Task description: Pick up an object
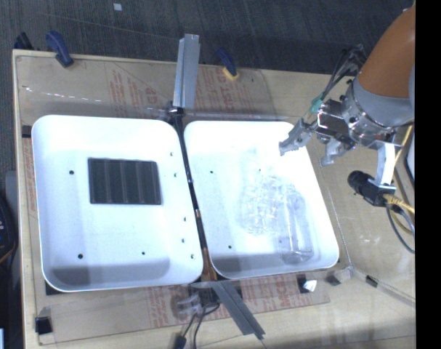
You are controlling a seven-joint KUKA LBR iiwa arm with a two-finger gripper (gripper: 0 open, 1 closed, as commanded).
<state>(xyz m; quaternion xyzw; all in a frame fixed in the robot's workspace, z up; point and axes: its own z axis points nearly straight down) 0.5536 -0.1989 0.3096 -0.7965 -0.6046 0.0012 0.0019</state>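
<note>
You are seeing gripper point(307, 145) hovering over right bin point(205, 195) upper right rim, 2 fingers spread, pinching nothing. Clear plastic object point(272, 209) lying inside right bin, below-left of gripper, apart. Dark grate point(124, 181) sitting in left bin point(53, 246).

Count of items on the counter point(278, 86):

White bins: two, side by side, a left bin point(53, 195) and a right bin point(220, 166).

Dark ribbed rectangular panel point(124, 181): one, lying flat in the left bin.

Clear plastic items point(272, 209): a cluster in the right bin; transparent and overlapping, so an exact number cannot be established. At least one looks like a bottle.

Blue clamps: two at the counter's far edge, one at the left corner point(59, 48) and one near the middle point(227, 62).

Robot arm: one, carrying one tool point(307, 140).
</note>
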